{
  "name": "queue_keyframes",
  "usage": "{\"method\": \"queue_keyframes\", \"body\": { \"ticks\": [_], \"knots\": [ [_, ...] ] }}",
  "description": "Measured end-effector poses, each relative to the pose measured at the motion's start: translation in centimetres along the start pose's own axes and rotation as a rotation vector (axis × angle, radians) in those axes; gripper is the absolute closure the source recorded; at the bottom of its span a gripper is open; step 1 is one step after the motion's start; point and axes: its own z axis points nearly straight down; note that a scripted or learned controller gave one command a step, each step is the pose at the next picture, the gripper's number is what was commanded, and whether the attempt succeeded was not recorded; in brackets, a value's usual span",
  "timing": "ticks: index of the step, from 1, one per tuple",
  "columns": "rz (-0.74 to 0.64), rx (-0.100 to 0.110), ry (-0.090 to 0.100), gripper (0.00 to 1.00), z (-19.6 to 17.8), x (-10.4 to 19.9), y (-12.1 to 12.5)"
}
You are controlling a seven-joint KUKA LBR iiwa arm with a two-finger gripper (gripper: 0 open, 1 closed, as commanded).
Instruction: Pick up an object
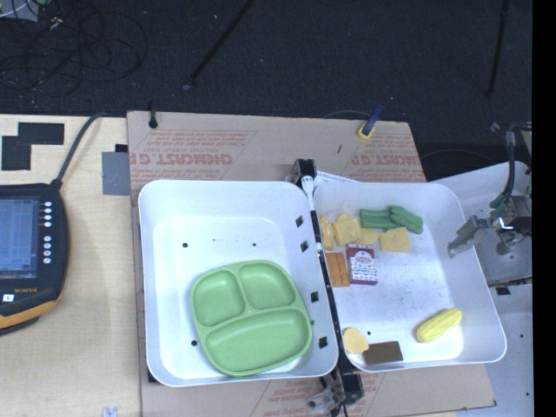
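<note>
Nothing lifted yet. Yellow plastic corn cob lying in shallow white right bin, near its front corner. Metal two-finger gripper beside bin's right rim; grip state impossible to tell.

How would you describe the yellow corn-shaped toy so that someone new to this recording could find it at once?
Look at the right-hand white bin of the two bins on the bench. Go to its near right corner, where the yellow corn cob lies alone at a slant. Its bumpy, elongated shape sets it apart from the flat brown block and the pale yellow round piece to its left.
</note>
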Motion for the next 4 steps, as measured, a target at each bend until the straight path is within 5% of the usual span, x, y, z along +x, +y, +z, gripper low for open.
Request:
{"method": "queue_keyframes", "body": {
  "ticks": [1, 2, 3, 4],
  "knots": [
    [-0.007, 0.011, 0.006, 0.0, 14.1, 7.5, 3.6],
    [-0.003, -0.005, -0.009, 0.0, 18.6, 11.0, 9.7],
    [-0.001, 0.0, -0.003, 0.0, 18.7, 12.6, 12.7],
    [0.004, 0.002, -0.001, 0.0, 18.7, 11.1, 4.0]
  ]
}}
